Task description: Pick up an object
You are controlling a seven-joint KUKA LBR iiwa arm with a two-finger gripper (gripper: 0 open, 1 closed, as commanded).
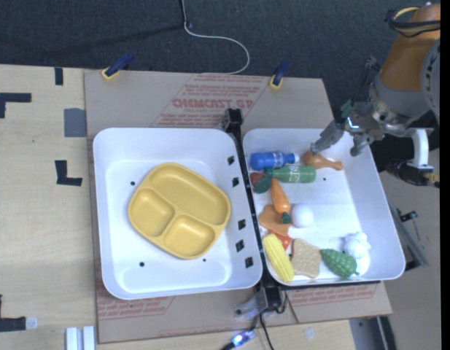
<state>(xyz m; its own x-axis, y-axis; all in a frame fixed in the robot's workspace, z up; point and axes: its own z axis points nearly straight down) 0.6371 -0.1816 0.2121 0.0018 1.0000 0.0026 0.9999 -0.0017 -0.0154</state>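
Observation:
The right bin [374, 195] holds several toy foods: a blue bottle [272, 159], a green bottle [292, 173], a carrot [280, 195], a white ball [303, 215], a corn cob [277, 257], a bread slice [306, 258], a green vegetable [338, 262] and a white piece [356, 244]. A brown drumstick [324, 160] lies near the bin's back edge. My gripper [341, 143] hangs over the back right of this bin, just above and right of the drumstick. It is open and nothing sits between its fingers.
The left bin [111, 195] carries a yellow compartment plate [179, 210]. A black divider [243, 195] runs between the two bins. Cardboard lies under both bins, with clips at its back edge. The right bin's right half has bare floor.

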